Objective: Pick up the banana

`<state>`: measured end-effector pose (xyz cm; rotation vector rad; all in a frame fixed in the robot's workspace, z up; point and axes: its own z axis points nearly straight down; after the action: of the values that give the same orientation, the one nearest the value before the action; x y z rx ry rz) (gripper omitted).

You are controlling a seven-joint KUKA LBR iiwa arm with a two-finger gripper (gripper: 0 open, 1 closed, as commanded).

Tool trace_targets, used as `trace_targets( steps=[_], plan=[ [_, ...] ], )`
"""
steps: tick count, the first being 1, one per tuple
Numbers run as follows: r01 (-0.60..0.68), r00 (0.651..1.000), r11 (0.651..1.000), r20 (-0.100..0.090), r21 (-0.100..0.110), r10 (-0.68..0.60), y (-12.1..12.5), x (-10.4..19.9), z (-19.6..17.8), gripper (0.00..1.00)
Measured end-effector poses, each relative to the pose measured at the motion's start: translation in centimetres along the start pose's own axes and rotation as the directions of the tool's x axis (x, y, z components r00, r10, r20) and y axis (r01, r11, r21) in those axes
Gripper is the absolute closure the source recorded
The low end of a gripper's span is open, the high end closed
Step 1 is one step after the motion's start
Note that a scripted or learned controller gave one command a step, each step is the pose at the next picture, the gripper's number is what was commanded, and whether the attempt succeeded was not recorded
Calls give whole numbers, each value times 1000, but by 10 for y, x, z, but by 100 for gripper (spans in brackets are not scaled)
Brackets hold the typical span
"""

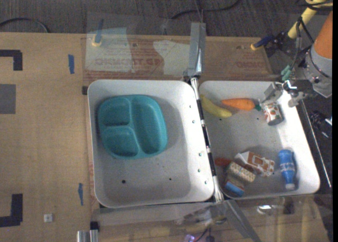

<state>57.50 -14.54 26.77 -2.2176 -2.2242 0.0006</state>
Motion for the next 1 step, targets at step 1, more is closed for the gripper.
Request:
trace_targets(
  steps=[1],
  plan=[
    [66,998,998,2,-2,-66,88,-32,39,0]
  ],
)
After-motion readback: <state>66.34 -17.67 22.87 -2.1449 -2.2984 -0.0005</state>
